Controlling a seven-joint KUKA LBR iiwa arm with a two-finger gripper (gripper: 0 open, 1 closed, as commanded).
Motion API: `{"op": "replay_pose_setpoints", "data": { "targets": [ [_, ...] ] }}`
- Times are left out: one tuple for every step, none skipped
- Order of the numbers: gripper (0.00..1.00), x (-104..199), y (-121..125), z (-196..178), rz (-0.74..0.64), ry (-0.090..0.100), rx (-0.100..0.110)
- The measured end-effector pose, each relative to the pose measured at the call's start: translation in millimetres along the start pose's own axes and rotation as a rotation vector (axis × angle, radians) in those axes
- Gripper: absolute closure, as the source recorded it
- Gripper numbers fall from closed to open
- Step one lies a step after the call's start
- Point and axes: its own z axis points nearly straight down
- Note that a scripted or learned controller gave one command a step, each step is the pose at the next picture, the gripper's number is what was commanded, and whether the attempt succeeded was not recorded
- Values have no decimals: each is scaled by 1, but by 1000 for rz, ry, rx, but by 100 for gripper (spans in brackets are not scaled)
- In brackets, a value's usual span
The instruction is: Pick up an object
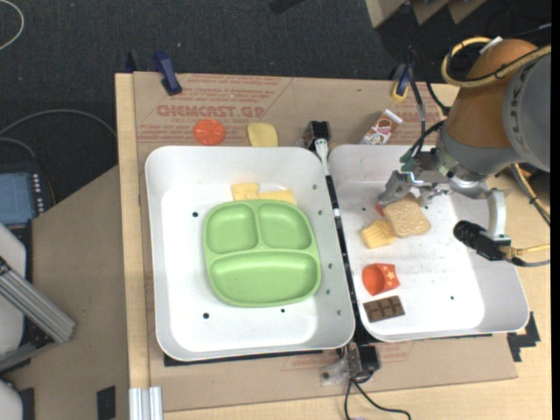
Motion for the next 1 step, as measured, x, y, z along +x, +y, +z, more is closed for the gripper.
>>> {"op": "replay_pose_setpoints", "data": {
  "targets": [
    [100, 75, -46, -59, 1, 4, 7]
  ]
}}
